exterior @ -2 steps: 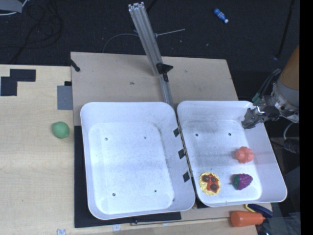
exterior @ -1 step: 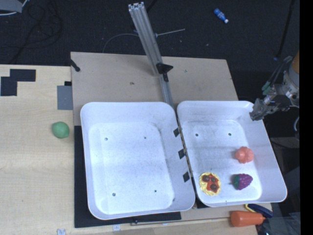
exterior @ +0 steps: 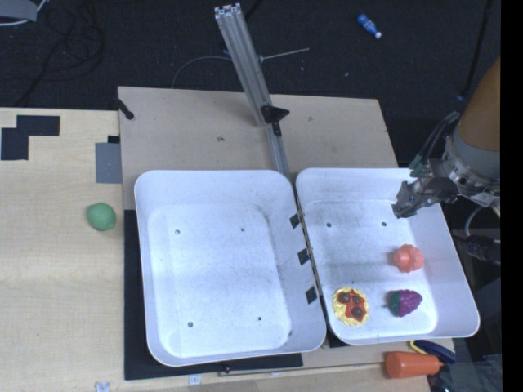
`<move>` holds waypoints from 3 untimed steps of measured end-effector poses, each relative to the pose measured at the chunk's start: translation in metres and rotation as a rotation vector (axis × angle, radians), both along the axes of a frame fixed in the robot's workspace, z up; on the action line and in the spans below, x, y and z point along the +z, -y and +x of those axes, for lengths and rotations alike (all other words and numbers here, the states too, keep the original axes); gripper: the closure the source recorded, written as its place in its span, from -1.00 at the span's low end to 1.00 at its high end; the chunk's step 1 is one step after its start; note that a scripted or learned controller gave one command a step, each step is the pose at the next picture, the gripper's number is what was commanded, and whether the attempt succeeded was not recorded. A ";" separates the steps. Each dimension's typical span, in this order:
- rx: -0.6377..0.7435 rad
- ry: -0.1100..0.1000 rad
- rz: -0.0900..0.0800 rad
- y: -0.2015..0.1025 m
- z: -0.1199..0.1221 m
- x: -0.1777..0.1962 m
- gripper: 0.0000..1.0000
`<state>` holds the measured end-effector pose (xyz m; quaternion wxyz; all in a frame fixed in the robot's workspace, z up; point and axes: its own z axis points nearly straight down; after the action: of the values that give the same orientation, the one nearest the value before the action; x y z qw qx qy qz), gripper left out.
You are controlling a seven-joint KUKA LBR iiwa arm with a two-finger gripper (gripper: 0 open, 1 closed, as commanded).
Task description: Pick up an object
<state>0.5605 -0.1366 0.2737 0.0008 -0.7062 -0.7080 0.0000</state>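
Observation:
Three small toys lie in the right bin: a pink-orange round one near its right wall, a purple grape bunch at the front right, and a yellow piece with red spots at the front. My gripper hangs over the right bin's far right part, above and behind the pink-orange toy. Nothing shows between its dark fingers.
The left bin sits beside the right one, joined by black clips. A green ball rests on the bench left of the bins. An orange carrot-like toy lies outside the right bin's front edge. A metal rail slants behind the bins.

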 end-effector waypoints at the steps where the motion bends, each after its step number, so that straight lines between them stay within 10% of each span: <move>1: 0.001 0.000 0.000 -0.050 -0.005 -0.014 1.00; 3: 0.000 -0.001 0.000 -0.143 -0.047 -0.028 1.00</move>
<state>0.5138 0.0063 0.2457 0.0009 -0.7061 -0.7081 0.0004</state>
